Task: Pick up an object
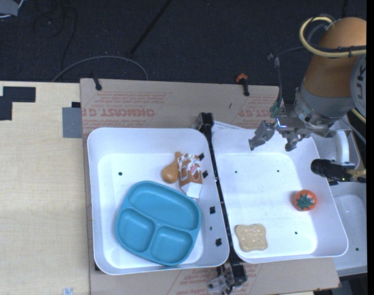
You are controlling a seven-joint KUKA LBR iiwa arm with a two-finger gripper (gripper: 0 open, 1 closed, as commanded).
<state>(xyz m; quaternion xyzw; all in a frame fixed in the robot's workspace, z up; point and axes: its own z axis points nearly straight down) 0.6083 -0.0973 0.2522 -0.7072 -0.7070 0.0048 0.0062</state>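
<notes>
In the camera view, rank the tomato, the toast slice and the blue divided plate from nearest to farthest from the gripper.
From the gripper:
1. Tomato, right bin, toward its right wall.
2. Toast slice, right bin, front left corner.
3. Blue divided plate, left bin.

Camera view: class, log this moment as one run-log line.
gripper: open, above right bin far edge, holds nothing | right bin: tomato, toast | left bin: blue tray | pick: not done

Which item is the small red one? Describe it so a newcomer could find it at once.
Start at the right-hand white bin, the one nearer the arm. Along its right side, about halfway down, lies a small round tomato-like toy, red-orange with a green top. Its only neighbour in that bin, a flat tan slice of toast, lies near the front edge.
</notes>
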